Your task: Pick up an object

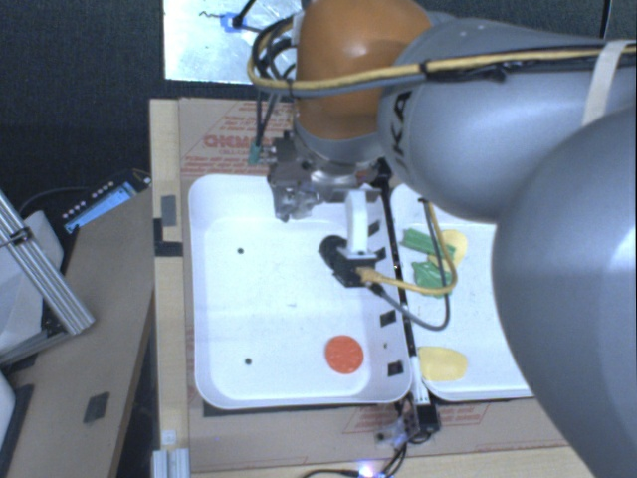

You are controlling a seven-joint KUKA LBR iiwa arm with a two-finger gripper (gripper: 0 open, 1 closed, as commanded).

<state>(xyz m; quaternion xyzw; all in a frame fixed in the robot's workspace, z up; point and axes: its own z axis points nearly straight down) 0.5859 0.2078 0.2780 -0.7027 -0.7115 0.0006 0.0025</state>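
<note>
Currently the gripper (295,203) hangs above the left bin (214,267); finger state cannot be told. Centre over the orange disc (344,355) before descending.

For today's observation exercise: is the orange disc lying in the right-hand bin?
No. The orange disc lies on the floor of the left bin, near its front edge.

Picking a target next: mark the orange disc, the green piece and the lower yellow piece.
orange disc (344,355), camera view, centre of its top face.
green piece (428,271), camera view, on its middle.
lower yellow piece (442,363), camera view, middle of its surface.
</note>
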